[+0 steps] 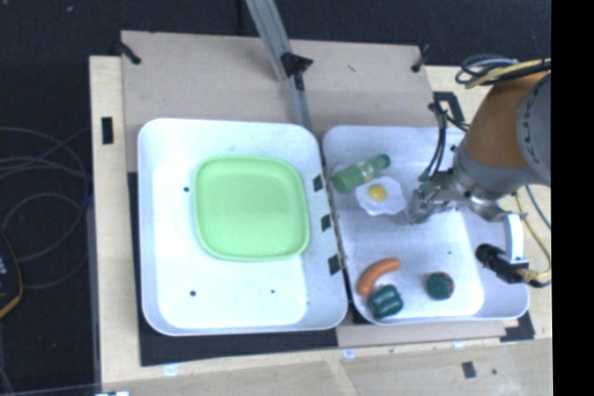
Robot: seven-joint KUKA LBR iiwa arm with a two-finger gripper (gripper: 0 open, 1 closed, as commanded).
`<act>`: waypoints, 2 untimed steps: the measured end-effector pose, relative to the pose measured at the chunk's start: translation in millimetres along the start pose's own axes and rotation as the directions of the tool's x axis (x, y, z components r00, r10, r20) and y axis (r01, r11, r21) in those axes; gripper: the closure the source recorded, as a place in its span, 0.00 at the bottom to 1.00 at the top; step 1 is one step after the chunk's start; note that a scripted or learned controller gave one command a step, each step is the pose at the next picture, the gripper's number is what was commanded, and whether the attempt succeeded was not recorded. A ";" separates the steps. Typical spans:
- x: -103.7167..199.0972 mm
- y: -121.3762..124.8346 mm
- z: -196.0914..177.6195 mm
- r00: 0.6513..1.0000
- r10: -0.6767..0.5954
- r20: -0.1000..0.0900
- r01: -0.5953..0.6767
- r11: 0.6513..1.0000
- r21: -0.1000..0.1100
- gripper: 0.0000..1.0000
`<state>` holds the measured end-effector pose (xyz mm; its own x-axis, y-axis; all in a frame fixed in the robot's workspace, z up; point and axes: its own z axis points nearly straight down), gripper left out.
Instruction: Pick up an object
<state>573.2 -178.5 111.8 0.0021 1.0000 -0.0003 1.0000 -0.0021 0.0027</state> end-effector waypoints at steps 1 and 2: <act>0.7 9.0 -46.4 1.000 -0.002 0.001 0.002 1.000 -0.002 1.00; -7.8 13.8 -105.4 1.000 -0.002 0.001 0.002 1.000 -0.003 1.00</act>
<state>586.7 -186.2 217.3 0.0006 1.0000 -0.0016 1.0000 -0.0006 0.0061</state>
